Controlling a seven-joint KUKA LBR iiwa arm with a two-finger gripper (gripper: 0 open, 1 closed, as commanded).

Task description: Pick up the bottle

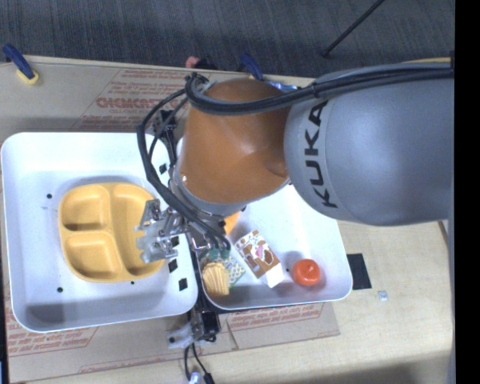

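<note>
The arm [368, 150] carries "KUKA" in black letters on its grey shell. Faded red print on the cardboard [120, 98] under the bins is too blurred to read.

Arm over two white bins

The pincer [162, 234] hangs above the yellow tray's [100, 230] right edge; a small carton [260, 258] lies right.

Big grey arm [376, 146] with an orange band [228, 146]

Black "KUKA" lettering [318, 154] runs down the rounded grey shell; black cables [164, 122] loop beside the glossy orange section, and a silvery metal gripper [162, 234] hangs below with small black fittings.
</note>
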